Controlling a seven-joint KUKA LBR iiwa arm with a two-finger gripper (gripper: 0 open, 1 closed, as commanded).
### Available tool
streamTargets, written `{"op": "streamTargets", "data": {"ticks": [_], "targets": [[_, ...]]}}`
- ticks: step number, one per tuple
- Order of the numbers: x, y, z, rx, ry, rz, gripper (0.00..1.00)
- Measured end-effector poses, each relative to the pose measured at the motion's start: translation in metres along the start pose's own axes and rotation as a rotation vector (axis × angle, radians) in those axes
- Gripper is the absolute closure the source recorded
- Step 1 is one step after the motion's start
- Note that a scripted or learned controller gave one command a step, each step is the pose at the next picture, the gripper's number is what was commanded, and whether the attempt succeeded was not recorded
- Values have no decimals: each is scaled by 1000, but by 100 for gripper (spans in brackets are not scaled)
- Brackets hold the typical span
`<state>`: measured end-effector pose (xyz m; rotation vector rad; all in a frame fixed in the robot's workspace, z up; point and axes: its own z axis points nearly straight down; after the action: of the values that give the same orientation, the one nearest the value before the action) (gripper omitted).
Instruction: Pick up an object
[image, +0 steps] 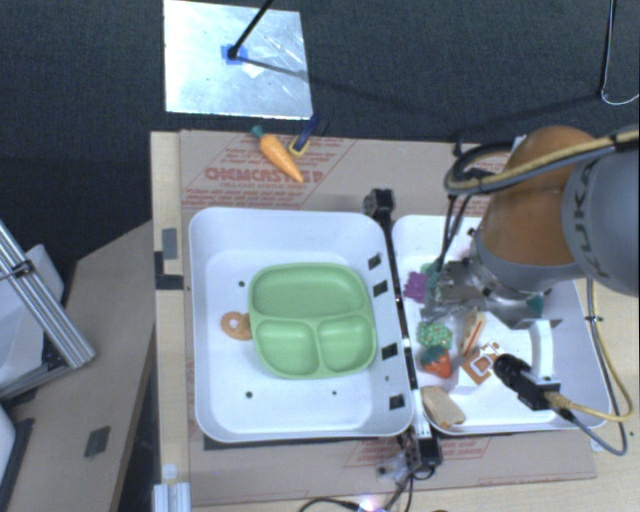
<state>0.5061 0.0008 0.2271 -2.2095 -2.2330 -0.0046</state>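
Jaws (447, 300) low over small toys (435, 345) in right bin (575, 400), their spread impossible to tell.

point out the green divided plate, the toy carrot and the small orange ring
green divided plate (305, 290): camera view, floor of its large upper compartment
toy carrot (280, 157): camera view, middle of its orange body
small orange ring (236, 326): camera view, on its band, left of the plate

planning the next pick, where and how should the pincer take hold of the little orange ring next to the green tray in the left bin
Come straight down on the ring. It lies flat on the bin floor, so pinch across one side of the band, one finger in the hole, one outside. Choose its left side, away from the green tray, whose rim sits close on the right.
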Motion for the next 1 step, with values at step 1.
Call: {"op": "streamTargets", "data": {"ticks": [1], "targets": [[47,9,-6,-1,0,1,100]]}}
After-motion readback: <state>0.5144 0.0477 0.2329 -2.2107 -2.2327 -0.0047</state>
